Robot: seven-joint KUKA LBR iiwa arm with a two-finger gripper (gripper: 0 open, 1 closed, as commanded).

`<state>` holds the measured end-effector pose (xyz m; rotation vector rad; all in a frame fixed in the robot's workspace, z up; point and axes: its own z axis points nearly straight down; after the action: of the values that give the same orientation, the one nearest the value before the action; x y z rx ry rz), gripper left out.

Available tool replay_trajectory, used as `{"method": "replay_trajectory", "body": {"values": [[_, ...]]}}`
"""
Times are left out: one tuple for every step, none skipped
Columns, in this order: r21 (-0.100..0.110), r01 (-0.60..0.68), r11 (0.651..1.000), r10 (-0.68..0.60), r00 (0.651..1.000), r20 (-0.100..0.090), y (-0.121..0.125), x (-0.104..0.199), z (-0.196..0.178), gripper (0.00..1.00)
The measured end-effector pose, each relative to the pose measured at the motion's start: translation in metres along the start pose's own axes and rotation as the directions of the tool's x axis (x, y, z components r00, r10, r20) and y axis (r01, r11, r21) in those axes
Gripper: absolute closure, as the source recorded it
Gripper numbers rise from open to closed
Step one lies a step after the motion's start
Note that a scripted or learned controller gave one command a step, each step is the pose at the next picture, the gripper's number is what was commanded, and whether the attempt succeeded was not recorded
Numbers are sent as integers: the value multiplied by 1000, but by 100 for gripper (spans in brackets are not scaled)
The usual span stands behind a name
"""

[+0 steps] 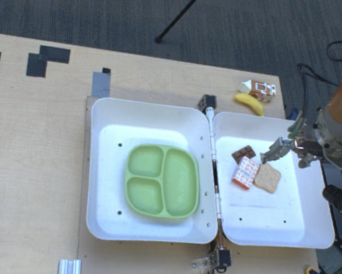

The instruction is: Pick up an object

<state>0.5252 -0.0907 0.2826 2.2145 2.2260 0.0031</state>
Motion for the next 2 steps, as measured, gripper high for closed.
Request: {"method": "replay_trajectory", "body": {"values": [[2, -4, 1000, 4, 1000, 1, -30, -85, 72, 0], [-5, -4, 1000, 4, 1000, 1, -37, -53, 196, 0]]}}
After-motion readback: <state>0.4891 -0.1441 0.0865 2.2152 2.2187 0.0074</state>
